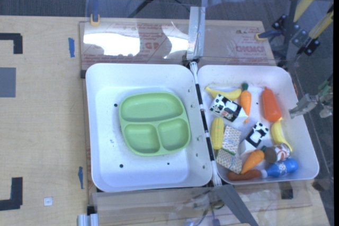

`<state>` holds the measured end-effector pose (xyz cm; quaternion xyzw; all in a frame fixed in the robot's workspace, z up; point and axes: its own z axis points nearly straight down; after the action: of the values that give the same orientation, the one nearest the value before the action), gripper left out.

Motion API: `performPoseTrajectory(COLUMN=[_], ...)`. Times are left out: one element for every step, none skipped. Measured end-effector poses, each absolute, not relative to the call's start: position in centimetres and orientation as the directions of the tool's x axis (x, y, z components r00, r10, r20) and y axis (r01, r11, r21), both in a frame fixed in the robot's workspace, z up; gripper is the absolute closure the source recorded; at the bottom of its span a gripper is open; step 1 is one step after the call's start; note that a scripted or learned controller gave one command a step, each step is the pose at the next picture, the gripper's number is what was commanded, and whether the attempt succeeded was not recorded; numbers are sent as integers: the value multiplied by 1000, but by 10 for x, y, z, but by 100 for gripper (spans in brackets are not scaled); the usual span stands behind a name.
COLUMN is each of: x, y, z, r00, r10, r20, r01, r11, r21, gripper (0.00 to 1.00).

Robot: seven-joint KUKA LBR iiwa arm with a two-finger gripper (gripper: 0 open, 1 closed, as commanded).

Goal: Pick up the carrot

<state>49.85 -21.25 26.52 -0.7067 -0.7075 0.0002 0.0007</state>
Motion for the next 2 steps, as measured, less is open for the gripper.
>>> performPoseTrajectory(x=[500, 589], y=[-167, -154], z=[169, 121], r00=[-421, -619], r10=[907, 786], r20=[2, -4], r01=[907, 786], r11=[421, 619], r21=[0, 4], gripper=[0, 0])
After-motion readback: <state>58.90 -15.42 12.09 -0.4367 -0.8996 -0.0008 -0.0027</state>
